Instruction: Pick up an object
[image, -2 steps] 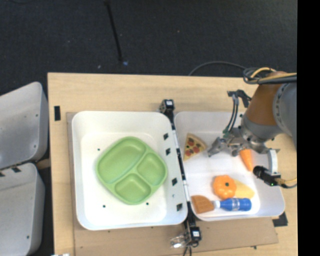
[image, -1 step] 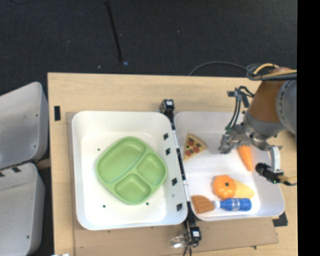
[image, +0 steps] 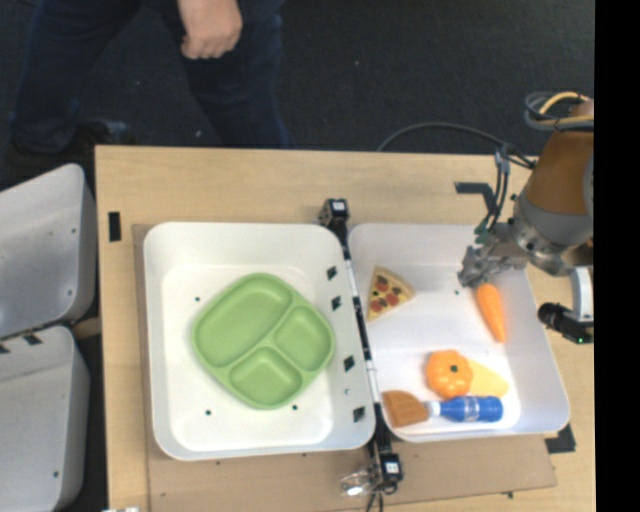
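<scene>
1. Arm (image: 560, 190): cut off at the view's right, upper links out of frame.
2. Pincer (image: 480, 268): dark and small, can't tell how its tips are set.
3. Yellow item (image: 490, 380): partly hidden behind the orange pumpkin toy (image: 449, 372), shape unclear.
4. Person (image: 210, 30) at top: cropped, just one hand and dark clothing.
5. Worktop (image: 250, 185): bottom edge cropped.

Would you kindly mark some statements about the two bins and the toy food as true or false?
1. The green divided plate lies in the left bin. True.
2. The pizza slice sits on that plate. False: it lies in the right bin.
3. The end effector is above the carrot's upper end. True.
4. The blue bottle stands upright. False: it lies on its side.
</scene>
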